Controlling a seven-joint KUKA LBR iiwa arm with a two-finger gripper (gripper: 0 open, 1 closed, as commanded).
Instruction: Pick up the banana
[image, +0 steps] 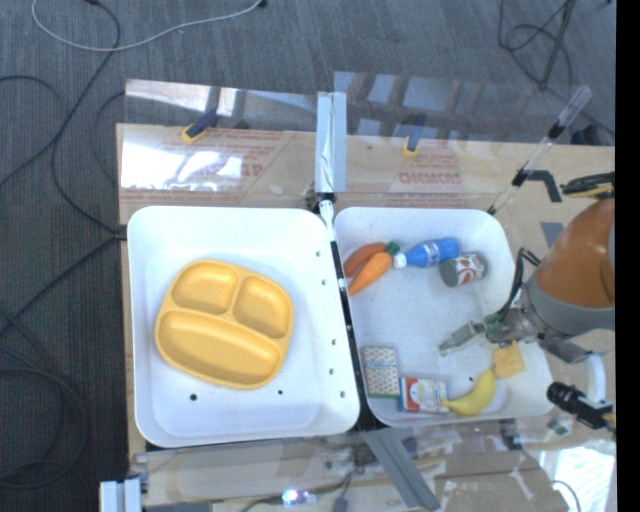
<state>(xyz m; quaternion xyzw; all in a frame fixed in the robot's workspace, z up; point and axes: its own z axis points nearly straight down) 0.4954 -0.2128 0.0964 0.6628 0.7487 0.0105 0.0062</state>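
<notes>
The gripper (452, 343) hangs over the right bin (497, 232), reaching in from the right with its fingers pointing toward the bin's middle. The two fingers stand slightly apart at the tips, and nothing is seen between them.

From the gripper, the banana (476, 394) lies toward the near edge of the right bin and a little to the right, close by but not touching. Its long axis runs at a slant: the lower end rests against the small carton (424, 394), and the upper end rises toward the yellow block (508, 361) beside the wrist. Its curve bows toward the bin's near wall.

Judgement: the coming move calls for a short shift toward the near wall, then a descent with the fingers set across the banana's slanted axis. The carton touching one end and the bin wall just beyond leave little room; a grip at the free middle is the safest.

Further off in the same bin lie the carrot (366, 268), the bottle (430, 252) and the can (463, 269).
</notes>
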